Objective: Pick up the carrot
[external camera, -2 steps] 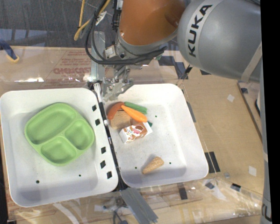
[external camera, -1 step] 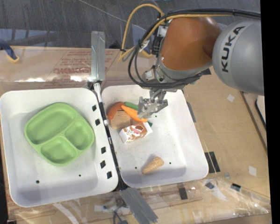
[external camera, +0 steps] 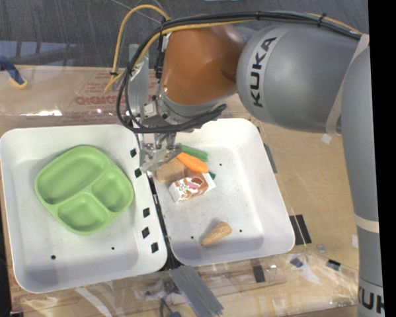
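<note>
Right bin (external camera: pixel 252 185), contents: carrot (external camera: pixel 192 163) near its upper left corner, green top pointing right; brown block (external camera: pixel 171 172) touching the carrot's left; small carton (external camera: pixel 191 186) just below the carrot; tan wedge (external camera: pixel 216 233) near the lower rim. My gripper (external camera: pixel 156 158): over the block, beside the carrot; fingers' spread I cannot tell. Left bin (external camera: pixel 21 197): green tray (external camera: pixel 84 188).

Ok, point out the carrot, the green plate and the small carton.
carrot (external camera: pixel 193 163), camera view, middle of the orange body
green plate (external camera: pixel 61 169), camera view, large compartment
carton (external camera: pixel 190 187), camera view, printed face
</note>
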Motion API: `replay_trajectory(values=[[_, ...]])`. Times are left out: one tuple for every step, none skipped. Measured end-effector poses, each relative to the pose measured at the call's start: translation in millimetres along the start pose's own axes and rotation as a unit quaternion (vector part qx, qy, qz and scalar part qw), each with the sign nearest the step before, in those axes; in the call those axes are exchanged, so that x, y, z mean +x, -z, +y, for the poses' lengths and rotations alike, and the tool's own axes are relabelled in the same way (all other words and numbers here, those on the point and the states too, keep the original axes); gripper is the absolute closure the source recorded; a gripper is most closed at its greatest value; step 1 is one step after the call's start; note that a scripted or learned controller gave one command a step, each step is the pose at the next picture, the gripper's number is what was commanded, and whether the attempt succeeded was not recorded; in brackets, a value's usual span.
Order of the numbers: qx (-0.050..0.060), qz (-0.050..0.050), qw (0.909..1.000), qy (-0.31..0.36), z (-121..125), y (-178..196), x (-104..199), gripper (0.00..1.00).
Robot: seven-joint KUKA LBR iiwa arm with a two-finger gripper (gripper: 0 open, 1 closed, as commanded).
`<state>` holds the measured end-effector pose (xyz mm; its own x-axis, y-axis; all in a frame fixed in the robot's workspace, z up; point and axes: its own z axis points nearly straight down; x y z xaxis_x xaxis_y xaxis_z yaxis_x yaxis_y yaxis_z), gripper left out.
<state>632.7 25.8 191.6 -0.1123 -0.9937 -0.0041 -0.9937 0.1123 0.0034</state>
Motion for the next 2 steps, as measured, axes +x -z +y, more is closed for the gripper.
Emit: replay_trajectory(values=[[0.002, 0.000, 1.0000, 0.000, -1.5, 11.7, 1.2, 1.00], [-0.001, 0.002, 0.9419, 0.336, 63.4, -0.8, 7.2, 1.00]])
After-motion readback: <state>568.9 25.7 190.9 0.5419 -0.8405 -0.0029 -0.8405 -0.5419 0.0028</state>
